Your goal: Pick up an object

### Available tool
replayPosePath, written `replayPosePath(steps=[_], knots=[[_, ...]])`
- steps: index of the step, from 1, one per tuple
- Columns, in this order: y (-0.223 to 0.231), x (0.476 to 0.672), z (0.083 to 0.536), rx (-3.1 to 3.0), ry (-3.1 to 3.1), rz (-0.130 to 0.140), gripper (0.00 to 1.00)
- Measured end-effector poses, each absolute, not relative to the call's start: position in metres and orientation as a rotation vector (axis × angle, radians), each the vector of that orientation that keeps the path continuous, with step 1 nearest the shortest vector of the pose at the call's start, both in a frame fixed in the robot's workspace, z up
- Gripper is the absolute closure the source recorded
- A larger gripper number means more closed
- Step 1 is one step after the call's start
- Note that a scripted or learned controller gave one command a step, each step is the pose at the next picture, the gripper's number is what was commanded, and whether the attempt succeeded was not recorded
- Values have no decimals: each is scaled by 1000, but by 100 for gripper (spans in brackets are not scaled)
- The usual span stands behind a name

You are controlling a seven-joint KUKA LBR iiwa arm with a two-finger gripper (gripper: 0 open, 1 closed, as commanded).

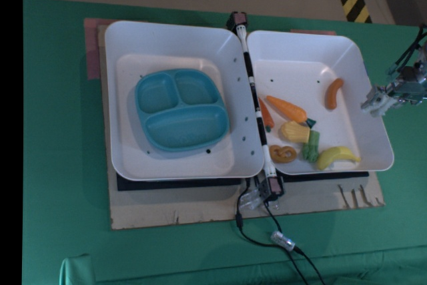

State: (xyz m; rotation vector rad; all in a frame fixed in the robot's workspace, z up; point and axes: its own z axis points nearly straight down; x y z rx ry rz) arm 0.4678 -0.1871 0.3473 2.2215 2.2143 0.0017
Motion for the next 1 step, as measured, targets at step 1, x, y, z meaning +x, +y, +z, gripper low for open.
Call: replayPosePath(steps=[1], knots=[[-187, 468, 348, 2222, 2214, 1, 100]])
